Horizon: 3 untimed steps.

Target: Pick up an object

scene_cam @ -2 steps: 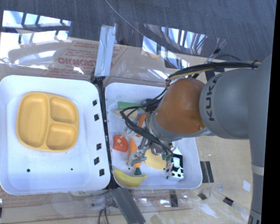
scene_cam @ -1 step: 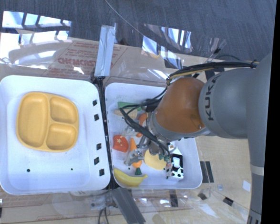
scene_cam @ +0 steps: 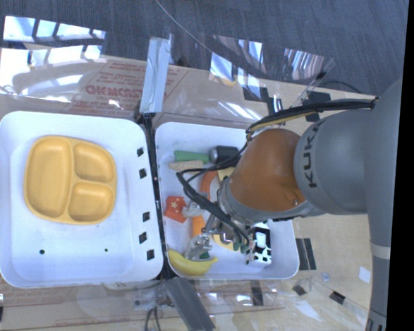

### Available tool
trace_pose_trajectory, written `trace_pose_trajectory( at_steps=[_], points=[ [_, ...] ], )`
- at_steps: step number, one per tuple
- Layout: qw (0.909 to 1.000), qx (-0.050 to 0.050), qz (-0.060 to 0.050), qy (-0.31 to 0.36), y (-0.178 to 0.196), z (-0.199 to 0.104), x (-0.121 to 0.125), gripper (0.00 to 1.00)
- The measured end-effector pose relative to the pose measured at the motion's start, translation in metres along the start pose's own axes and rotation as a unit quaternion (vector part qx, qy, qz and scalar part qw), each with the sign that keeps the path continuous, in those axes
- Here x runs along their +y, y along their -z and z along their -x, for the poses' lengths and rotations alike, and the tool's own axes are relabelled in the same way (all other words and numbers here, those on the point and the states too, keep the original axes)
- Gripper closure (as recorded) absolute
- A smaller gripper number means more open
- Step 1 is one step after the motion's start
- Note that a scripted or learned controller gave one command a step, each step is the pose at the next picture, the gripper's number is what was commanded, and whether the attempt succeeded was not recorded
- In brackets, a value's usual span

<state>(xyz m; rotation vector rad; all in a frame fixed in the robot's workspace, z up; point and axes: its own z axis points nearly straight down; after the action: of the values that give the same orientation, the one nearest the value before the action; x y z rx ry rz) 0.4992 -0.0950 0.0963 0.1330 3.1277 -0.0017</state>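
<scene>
At the six o'clock edge of the right bin (scene_cam: 285, 262) lies a yellow banana (scene_cam: 191, 264), curved along the bin's near wall. Just above it, toward twelve o'clock, the gripper (scene_cam: 203, 244) hangs low over the bin floor with its metal fingers pointing down at the banana; whether they are apart or together cannot be told, and nothing is seen between them. At three o'clock from the gripper lies a black-and-white patterned object (scene_cam: 261, 246), partly under the wrist. At ten o'clock from the gripper sits a small red block (scene_cam: 173, 208) with a yellow mark on it, and between that block and the gripper an orange piece (scene_cam: 197, 224) shows.

The orange band (scene_cam: 266, 172) of the arm covers the bin's middle; the grey link beside it, at three o'clock, bears the letters "KUK" (scene_cam: 307, 165) in black, the rest hidden. Beyond the band, toward eleven o'clock, lie a green stick-like object (scene_cam: 191, 156) and a dark grey cylinder (scene_cam: 222, 154), close together.

In the left bin (scene_cam: 17, 254) rests a yellow divided plate (scene_cam: 70, 179) with three compartments. At twelve o'clock, past both bins, a cardboard sheet (scene_cam: 110, 87) carries red printing too blurred to read.
</scene>
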Motion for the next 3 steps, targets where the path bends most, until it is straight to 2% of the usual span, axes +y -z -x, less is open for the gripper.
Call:
trace_pose_trajectory(
  at_steps=[1, 2, 3],
  points=[
    [0.9998, -0.003, -0.001, -0.018, 0.0011, -0.0055, -0.0008, 0.0],
    [0.9958, -0.007, -0.003, -0.091, 0.0024, -0.0146, -0.0037, 0.0],
    [0.9871, 0.001, -0.001, -0.16, -0.0019, -0.0074, -0.0031, 0.0]
  ],
)
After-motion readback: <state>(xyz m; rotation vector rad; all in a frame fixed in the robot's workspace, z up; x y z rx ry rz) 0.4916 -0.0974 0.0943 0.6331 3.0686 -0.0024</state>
